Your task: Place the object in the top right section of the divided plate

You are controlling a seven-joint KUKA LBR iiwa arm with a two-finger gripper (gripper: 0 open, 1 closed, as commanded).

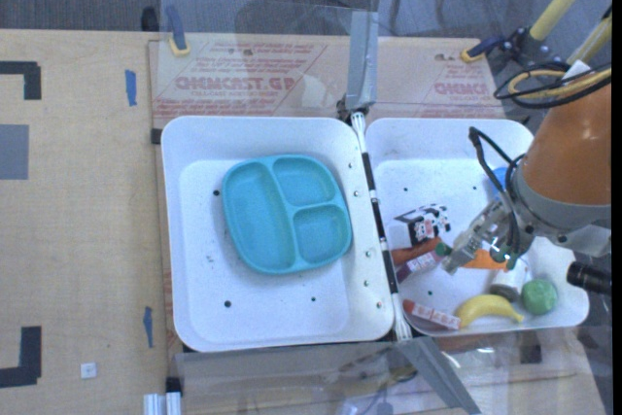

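Currently we see the plate (pixel 287 212), a teal divided dish, lying in the left bin (pixel 194 306) with all three of its sections bare. The arm (pixel 573 160) reaches into the right bin (pixel 418 146) from the right, and the gripper (pixel 465 253) hangs low over that bin's middle. We cannot tell how far apart its fingers are, nor whether anything sits between them. An orange item (pixel 483 259) lies just beside the fingertips. Near the front wall we note a banana (pixel 489 308), with a green ball (pixel 538 296) just to its right. A black-and-white piece (pixel 426 223) lies left of the gripper.
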